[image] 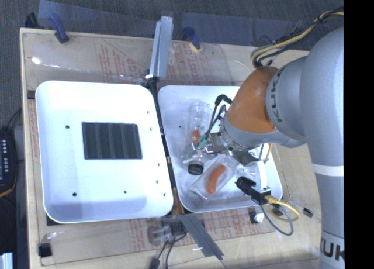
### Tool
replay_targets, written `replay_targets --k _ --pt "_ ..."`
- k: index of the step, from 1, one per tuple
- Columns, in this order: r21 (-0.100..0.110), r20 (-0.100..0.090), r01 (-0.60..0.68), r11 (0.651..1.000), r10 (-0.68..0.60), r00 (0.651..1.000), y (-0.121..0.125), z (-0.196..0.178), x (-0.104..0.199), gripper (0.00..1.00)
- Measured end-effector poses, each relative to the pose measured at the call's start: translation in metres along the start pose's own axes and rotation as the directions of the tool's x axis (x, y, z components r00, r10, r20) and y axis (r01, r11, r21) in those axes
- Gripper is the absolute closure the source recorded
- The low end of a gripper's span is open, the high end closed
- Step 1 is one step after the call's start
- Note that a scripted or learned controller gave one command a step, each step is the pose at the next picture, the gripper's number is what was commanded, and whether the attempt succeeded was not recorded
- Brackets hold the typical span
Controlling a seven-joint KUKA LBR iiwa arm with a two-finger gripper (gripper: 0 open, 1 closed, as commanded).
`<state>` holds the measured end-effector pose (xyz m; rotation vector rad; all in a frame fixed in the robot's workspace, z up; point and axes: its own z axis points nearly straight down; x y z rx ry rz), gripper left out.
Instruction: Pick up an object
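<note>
Objects lie jumbled in the right bin: a clear plastic piece near its far side, an orange oblong item toward the near edge, a small black round thing beside it. The gripper hangs low among them, perhaps touching the clutter; its state cannot be told.

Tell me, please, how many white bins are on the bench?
2. The left bin sits on the camera view's left, with a dark grated panel in its floor. The right bin lies beside it, under the arm, holding small objects; some may be hidden.
</note>
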<state>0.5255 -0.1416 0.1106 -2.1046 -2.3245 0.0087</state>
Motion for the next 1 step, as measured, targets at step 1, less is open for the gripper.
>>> replay_targets --k 1 --pt "-0.005 -0.001 -0.030 1.000 0.030 1.000 0.0366 -0.1058 0.0654 1.00"
